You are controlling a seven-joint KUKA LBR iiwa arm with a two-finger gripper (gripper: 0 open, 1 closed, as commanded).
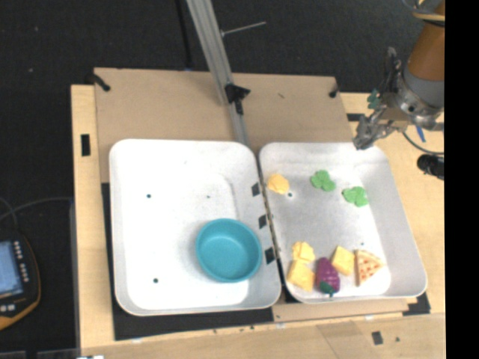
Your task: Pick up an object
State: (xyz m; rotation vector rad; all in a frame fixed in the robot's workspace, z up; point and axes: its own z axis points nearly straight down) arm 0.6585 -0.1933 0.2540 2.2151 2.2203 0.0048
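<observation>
Camera view: the pincer (364, 137) hangs over the right bin's (397, 200) 1 o'clock corner, its state unclear. Nearest, toward 7 o'clock, lie two green pieces (323, 180), probably light, rigid, slippery plastic; grip across the narrow middle.

We see a light wooden bench (86, 200). A brown board (165, 107) lies on it. Two white bins (150, 170) sit on top, side by side.
</observation>
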